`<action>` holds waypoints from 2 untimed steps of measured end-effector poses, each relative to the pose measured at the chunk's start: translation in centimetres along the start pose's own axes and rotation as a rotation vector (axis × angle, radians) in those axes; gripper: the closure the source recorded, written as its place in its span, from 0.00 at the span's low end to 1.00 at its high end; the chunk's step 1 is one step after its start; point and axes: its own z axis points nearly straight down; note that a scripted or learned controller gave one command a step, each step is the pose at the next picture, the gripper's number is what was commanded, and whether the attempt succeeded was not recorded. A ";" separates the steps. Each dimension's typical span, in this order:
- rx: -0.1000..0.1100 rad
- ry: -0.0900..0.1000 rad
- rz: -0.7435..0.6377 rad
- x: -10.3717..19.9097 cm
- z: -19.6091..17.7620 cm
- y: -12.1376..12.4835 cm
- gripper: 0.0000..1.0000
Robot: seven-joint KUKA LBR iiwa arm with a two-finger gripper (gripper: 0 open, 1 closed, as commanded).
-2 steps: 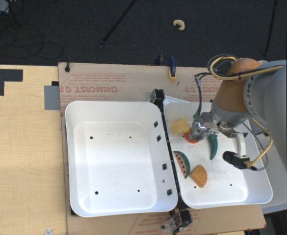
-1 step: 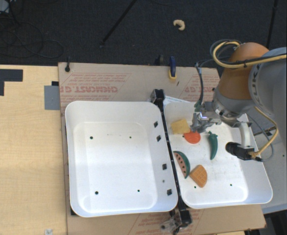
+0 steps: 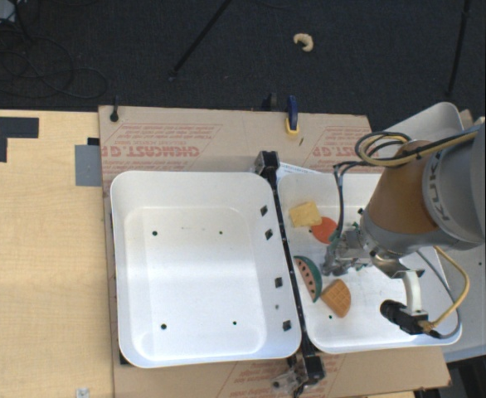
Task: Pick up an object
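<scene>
Several small objects lie in the right bin [image 3: 367,342]: a yellow block [image 3: 304,215] near its far left corner, a red piece [image 3: 323,230] just right of it, a watermelon slice [image 3: 309,277] against the left wall, and an orange waffle-like wedge [image 3: 337,297] toward the front. My gripper [image 3: 337,258] hangs low over the bin's left half, between the red piece and the orange wedge, just right of the watermelon slice. The wrist hides its tips, and I see nothing held.
The left bin [image 3: 135,305] sits beside the right one, with a black divider [image 3: 280,255] between them. Both rest on cardboard [image 3: 185,139] on the bench. The grey and orange arm [image 3: 425,197] covers the right bin's right half.
</scene>
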 end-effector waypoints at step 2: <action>-0.009 -0.005 -0.003 -5.3 -3.9 9.5 1.00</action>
